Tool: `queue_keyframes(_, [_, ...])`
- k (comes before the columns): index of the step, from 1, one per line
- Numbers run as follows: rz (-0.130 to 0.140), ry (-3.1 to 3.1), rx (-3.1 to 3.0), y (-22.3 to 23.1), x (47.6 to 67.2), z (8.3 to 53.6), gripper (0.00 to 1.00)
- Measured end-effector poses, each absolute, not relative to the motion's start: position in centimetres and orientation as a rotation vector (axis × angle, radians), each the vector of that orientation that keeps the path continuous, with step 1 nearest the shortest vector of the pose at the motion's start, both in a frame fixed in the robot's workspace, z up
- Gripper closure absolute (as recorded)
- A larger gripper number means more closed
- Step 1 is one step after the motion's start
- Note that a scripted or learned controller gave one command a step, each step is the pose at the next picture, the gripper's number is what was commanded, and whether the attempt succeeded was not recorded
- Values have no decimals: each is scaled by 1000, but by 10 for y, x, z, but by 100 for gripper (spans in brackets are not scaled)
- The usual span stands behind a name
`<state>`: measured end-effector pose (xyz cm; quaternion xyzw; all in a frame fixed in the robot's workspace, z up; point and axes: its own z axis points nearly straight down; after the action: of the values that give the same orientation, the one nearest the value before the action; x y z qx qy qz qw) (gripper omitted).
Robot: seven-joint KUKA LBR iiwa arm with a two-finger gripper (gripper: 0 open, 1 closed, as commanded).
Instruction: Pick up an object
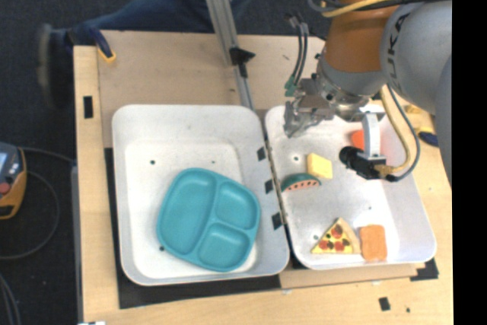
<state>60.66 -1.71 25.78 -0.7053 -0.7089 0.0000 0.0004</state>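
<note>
A: Cheese wedge (319,166), yellow, lies in the right bin (411,198), near its upper left part. What sits around it?

B: A watermelon slice (301,182) just below and left of it, close to the bin's left wall. A pizza slice (335,238) and an orange block (373,242) lie side by side near the bottom edge, well apart from the cheese. An orange-red piece (358,139) shows beside the arm's black cable clamp (364,162), right of the cheese.

A: And the left bin (137,133)?

B: It bears a teal divided plate (209,219), low and centre.

A: Where is the cheese from the hand (294,120)?

B: Below and slightly right of it, near but not touching. The hand hangs over the top left corner of the right bin, beside the wall between the bins.

A: Open or closed?

B: I cannot tell; it is too blurred and dark. Nothing visible is held in it.

A: The table (167,72)?

B: Tan board, with a grey metal rail (221,11) slanting over its top.
</note>
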Motion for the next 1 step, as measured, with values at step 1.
queue_keyframes(1, [-2, -2228, -2213, 27, 576, 261, 100])
